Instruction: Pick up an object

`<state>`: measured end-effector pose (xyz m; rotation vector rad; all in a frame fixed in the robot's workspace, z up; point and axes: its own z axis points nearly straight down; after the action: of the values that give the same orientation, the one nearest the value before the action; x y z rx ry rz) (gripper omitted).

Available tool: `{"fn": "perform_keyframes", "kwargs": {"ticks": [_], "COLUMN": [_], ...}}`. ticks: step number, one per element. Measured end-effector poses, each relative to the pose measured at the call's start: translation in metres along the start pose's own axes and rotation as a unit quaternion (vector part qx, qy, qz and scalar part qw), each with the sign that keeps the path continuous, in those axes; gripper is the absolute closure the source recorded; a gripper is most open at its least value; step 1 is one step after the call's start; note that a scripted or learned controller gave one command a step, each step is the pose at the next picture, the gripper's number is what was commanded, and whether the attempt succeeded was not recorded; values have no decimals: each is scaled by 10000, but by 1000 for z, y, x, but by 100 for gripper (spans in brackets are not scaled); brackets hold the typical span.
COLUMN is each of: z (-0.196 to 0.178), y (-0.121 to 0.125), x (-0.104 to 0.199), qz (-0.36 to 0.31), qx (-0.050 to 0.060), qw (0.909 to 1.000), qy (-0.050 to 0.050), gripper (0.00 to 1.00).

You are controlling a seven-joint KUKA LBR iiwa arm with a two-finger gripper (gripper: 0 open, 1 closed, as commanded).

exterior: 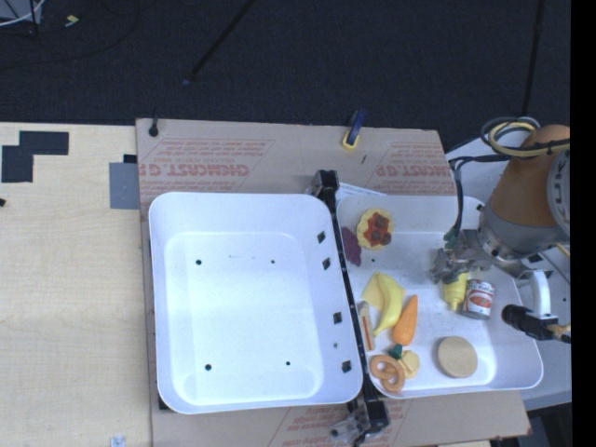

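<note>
The right bin (507,377) holds several toy foods. My gripper (451,266) is down in this bin near its right side, under the grey and orange wrist. A small yellow bottle (454,293) lies directly below the gripper, touching or nearly touching it. A red and white can (480,299) sits just to the right of the bottle. Left of them lie a yellow banana (384,298) and an orange carrot (406,319). A tan round disc (457,357) rests near the front edge.
A yellow tart with red topping (375,228) and a purple piece (351,246) sit at the bin's back left. A pretzel (386,372) lies at the front left. The left bin (168,250) adjoins the right bin's left edge. Cables (507,135) loop above the arm.
</note>
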<state>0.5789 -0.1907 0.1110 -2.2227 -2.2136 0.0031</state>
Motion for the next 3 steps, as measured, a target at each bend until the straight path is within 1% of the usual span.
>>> {"fn": "perform_keyframes", "kwargs": {"ticks": [1,2,3], "z": [2,-8,-6], "y": [67,65,66], "x": [49,-15,-21], "qz": [-39,-14,-29], "qx": [-34,-28,-23], "qw": [10000,10000,10000], "qy": [-8,-21,-15], "gripper": [100,100,100]}}
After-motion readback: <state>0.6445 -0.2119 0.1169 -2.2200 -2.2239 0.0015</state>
